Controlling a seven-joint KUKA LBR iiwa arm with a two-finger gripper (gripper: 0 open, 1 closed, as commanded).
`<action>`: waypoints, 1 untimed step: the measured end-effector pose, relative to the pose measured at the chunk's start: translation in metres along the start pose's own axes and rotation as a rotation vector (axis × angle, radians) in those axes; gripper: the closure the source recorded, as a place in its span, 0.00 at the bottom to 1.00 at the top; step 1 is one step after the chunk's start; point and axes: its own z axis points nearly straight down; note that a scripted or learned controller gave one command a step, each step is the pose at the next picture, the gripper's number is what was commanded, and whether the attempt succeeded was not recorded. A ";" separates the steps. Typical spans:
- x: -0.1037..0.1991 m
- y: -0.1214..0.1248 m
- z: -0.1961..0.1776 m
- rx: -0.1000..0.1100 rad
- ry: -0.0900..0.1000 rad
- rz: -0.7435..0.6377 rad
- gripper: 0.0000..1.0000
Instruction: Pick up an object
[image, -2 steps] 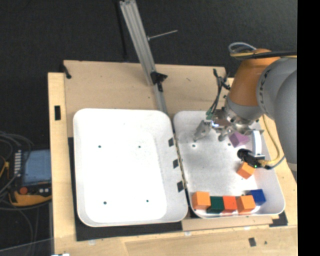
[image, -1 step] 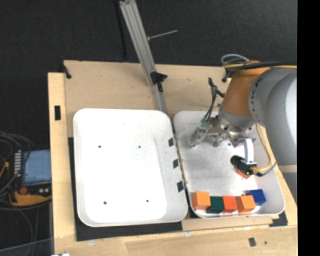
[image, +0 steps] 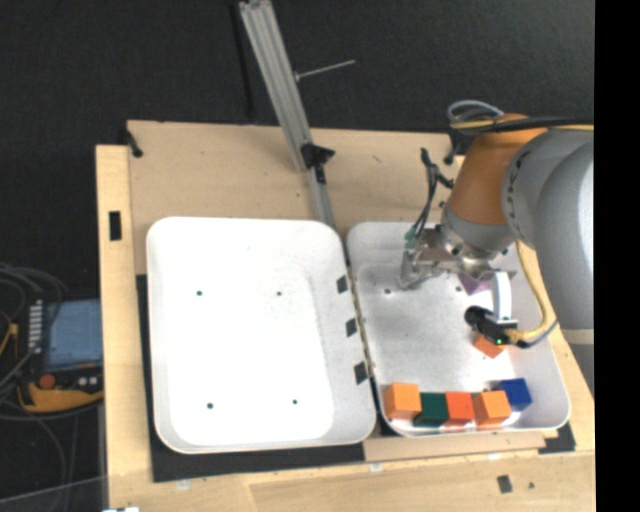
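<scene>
The gripper (image: 412, 268) hangs over the right bin (image: 420, 340) — finger state hidden, cannot tell — blocks (image: 458, 404) well apart.

A grey robot arm (image: 555, 215) enters from the right edge of the worktop, its orange band (image: 485, 190) just above the wrist. The wrist bends downward over the far part of the right-hand bin, toward that bin's left side. The hand (image: 412, 270) hangs low at its end, pointing down; its finger state is unclear.
</scene>
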 end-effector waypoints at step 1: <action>-0.011 0.004 -0.054 -0.001 0.000 -0.007 1.00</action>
